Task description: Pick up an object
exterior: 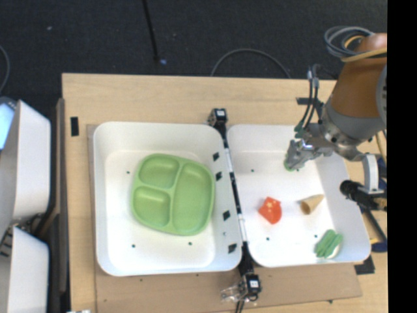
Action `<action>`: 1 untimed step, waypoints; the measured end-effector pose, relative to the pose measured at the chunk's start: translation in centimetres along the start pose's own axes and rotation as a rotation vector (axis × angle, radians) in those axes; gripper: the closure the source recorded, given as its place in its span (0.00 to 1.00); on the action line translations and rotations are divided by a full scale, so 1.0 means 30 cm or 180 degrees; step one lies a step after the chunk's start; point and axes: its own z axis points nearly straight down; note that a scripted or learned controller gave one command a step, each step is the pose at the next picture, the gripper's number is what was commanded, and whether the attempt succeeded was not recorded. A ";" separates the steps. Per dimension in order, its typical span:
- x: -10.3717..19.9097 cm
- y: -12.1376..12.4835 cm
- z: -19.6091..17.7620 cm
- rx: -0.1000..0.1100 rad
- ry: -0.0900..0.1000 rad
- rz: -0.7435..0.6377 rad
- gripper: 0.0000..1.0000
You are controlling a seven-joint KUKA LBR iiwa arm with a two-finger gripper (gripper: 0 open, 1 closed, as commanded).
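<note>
On the wooden worktop (78, 103) stand two white bins side by side. The left bin (111, 240) contains a green divided plate (173, 193), lying flat near its middle. In the right bin (260, 142) there is a red object (270, 210) near the centre, then a small tan cone-shaped piece (311, 204) just to its right, and a green object (328, 243) near the front right corner. The hand (294, 159) hangs over the back part of the right bin, apart from all three objects. Whether it is open or closed I cannot tell.
</note>
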 end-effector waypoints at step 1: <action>0.172 0.018 -0.035 0.0010 0.0009 -0.0016 1.00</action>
